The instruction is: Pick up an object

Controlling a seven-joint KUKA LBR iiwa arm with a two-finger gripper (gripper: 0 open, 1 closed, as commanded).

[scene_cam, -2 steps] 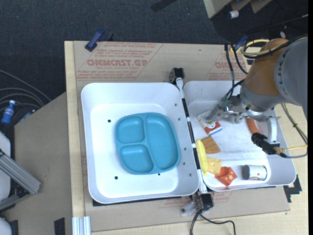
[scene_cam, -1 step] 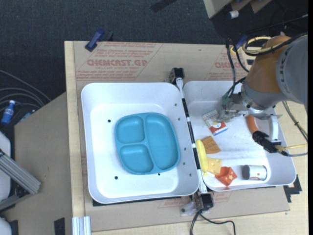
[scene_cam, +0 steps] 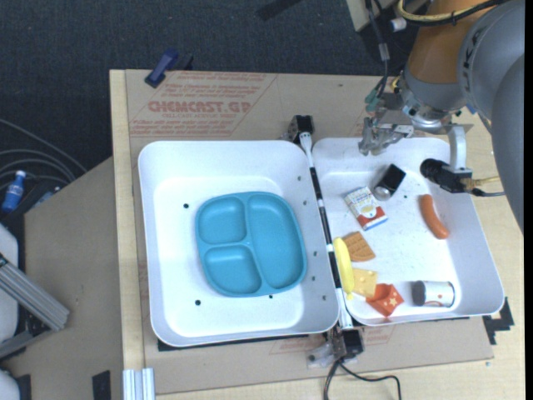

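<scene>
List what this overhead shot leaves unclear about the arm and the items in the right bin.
- End effector: small and dark over the right bin far rim; its finger spacing is unreadable.
- Arm: cut off by the top and right edges.
- Small carton: print too small to read.
- Dark object: too small to identify.
- Yellow piece: lies against the dividing wall, its full shape unclear.

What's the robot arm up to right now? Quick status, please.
End effector over right bin's far edge, nothing between its fingers. Nearest: small black item, red-and-white box. Sausage farther right. Nothing blocking.
</scene>
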